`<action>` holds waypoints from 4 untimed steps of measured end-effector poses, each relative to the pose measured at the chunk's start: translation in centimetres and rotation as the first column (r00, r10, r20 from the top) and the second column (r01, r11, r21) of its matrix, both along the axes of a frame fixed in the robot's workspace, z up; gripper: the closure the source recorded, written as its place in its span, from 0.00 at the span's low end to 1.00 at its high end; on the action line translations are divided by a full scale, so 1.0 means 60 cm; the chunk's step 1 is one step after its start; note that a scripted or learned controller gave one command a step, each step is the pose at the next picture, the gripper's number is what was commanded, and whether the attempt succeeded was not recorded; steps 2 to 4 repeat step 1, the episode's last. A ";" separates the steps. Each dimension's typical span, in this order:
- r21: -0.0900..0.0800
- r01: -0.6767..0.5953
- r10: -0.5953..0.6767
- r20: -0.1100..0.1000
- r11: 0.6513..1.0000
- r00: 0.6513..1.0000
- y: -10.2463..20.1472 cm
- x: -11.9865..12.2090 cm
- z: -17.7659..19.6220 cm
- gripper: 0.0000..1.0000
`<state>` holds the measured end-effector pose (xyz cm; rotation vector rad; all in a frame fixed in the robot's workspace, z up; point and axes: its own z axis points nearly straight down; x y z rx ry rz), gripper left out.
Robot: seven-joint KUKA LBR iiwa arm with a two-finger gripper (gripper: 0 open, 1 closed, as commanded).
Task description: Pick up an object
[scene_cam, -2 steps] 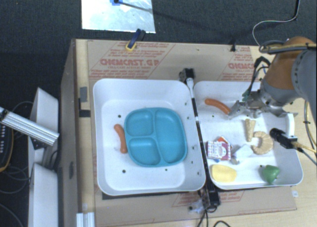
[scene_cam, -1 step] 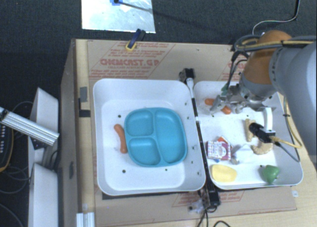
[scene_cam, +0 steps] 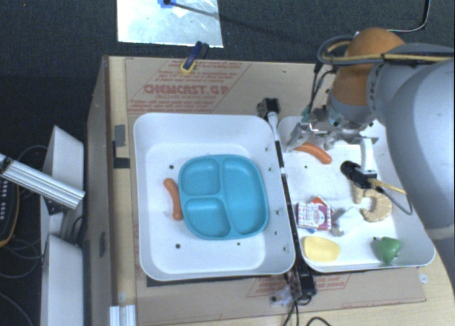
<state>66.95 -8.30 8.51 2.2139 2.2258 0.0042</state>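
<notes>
My gripper [scene_cam: 321,131] hangs over the far end of the right bin [scene_cam: 419,246], close above an orange sausage-shaped piece [scene_cam: 313,153] that lies on the bin floor. Nearer the front of that bin lie a red and white carton [scene_cam: 313,214], a small grey piece [scene_cam: 336,222], a beige ring-shaped piece [scene_cam: 377,207], a yellow flat piece [scene_cam: 321,248] and a green piece [scene_cam: 387,248]. Nothing shows as held by the gripper.
The left bin [scene_cam: 153,175] holds a blue divided plate [scene_cam: 222,197] with a second orange sausage [scene_cam: 173,199] beside its left edge. The grey arm [scene_cam: 412,126] covers the right bin's far right side. A rail [scene_cam: 281,168] divides the bins.
</notes>
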 end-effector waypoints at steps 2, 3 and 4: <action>-0.002 -0.002 0.002 0.003 1.000 1.000 -0.001 0.002 0.019 1.00; -0.002 -0.002 0.002 0.003 1.000 1.000 -0.001 0.002 0.019 1.00; -0.002 -0.002 0.002 0.003 1.000 1.000 -0.001 0.002 0.019 1.00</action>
